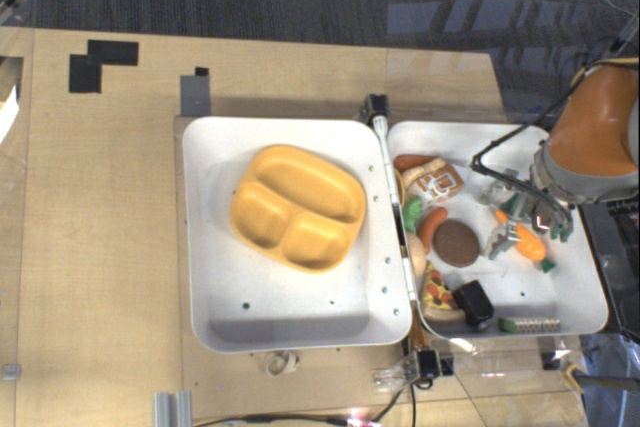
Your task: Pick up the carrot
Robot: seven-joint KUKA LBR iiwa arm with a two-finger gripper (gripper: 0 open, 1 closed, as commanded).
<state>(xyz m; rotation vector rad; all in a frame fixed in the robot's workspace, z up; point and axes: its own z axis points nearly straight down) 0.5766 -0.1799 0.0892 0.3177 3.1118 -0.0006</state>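
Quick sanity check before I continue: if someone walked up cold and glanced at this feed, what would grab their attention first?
Probably the big yellow divided tray, lying by itself in the left bin. Next, the arm with its orange band over the right bin, its gripper down beside the carrot. That bin's left side is crowded with small play-food pieces around a brown disc.

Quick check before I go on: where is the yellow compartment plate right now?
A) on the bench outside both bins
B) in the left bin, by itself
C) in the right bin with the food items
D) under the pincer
B: the yellow compartment plate lies in the left bin, while the pincer is over the right bin.
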